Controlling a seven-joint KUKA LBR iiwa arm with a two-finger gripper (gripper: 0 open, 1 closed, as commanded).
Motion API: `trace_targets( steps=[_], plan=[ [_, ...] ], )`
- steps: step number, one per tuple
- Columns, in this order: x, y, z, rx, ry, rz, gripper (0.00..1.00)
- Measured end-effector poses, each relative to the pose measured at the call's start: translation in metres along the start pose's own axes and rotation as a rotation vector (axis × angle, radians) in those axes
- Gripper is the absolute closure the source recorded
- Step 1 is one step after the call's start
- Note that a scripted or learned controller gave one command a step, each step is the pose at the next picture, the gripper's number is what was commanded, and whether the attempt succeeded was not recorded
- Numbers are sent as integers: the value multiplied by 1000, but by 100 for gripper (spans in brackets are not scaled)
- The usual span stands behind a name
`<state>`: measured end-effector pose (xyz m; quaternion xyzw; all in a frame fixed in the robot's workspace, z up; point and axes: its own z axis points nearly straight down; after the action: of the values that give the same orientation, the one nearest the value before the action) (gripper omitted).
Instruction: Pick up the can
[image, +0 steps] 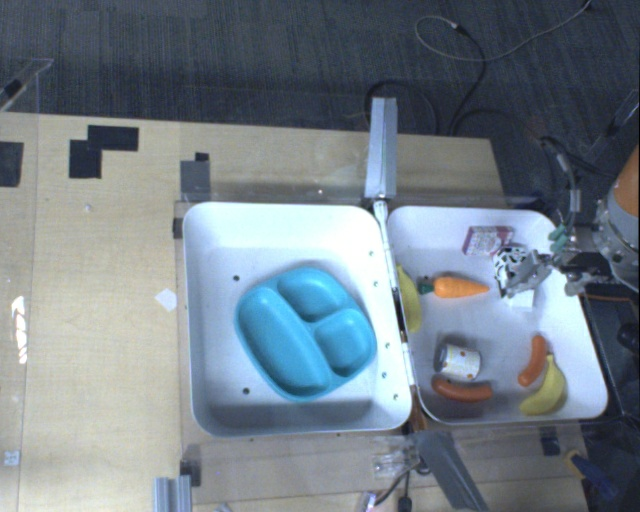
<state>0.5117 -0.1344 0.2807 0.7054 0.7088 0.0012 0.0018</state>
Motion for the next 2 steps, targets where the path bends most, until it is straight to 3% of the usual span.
trace_targets(
  steps=[1, 2],
  plan=[
    [-35, 17, 122, 3, 1, 497, 0],
    [-17, 108, 194, -4, 0, 446, 0]
  ],
)
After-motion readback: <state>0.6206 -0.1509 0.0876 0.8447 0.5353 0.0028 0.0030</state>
